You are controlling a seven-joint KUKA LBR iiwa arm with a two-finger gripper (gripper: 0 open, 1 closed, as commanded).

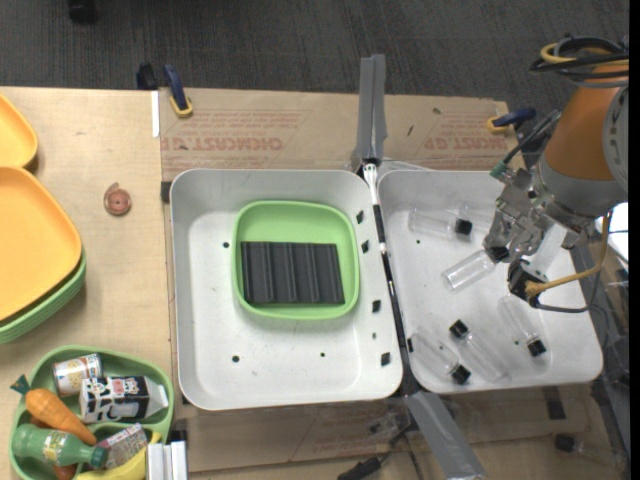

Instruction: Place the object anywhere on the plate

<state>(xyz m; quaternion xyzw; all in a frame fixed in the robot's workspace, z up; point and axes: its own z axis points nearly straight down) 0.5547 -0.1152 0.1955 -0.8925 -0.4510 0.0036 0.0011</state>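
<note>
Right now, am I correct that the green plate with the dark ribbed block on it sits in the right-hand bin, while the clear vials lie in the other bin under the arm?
Not quite: the camera view shows the green plate, with the dark ribbed block on it, in the left-hand bin. The clear vials lie in the right-hand bin, under the arm.

Green square plate (296, 218) with a dark ribbed insert flat in the left bin; several clear black-capped vials (468, 268) lying on their sides, scattered in the right bin, perhaps five, outlines faint.
</note>
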